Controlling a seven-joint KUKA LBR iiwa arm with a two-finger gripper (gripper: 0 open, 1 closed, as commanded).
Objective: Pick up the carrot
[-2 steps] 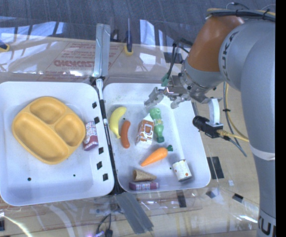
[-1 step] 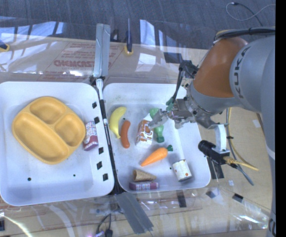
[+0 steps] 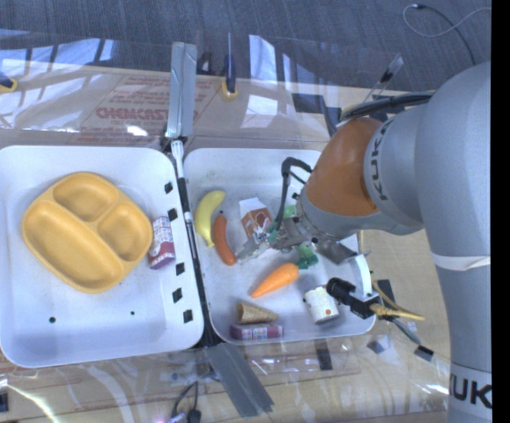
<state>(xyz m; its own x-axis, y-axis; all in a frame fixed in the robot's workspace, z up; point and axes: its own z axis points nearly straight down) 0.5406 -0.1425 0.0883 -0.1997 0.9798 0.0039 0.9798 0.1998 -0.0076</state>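
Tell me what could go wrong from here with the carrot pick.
1. The gripper hangs up-left of the carrot, close to the red sausage and the snack packet; a grasp here might catch one of those instead.
2. The carrot lies slanted with a cone and a small white bottle nearby; an off-centre descent could roll it or knock them.

Bench (image 3: pixel 61 395) bears left bin (image 3: pixel 25 324) beside right bin (image 3: pixel 237 161)
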